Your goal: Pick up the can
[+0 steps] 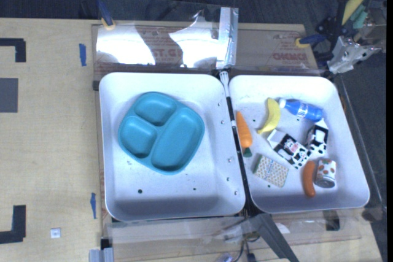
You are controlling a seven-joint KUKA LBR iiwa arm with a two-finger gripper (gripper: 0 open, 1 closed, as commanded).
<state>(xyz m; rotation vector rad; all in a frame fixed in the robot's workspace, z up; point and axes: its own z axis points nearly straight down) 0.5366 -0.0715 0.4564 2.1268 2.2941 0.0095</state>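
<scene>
Nothing done yet: the can (326, 172) lies untouched near the right bin's (359, 196) front right corner; the pincer's state cannot be told.

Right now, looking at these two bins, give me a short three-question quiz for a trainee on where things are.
1. True or false: the can lies in the same bin as the blue divided plate.
2. Which thing lies right beside the can, on its left in the camera view? A) the banana B) the orange sausage-shaped toy C) the blue bottle
3. Fill in: the carrot lies in the right bin, along the wall next to the ____ bin.

Key: 1 false; 2 B; 3 left.
</scene>
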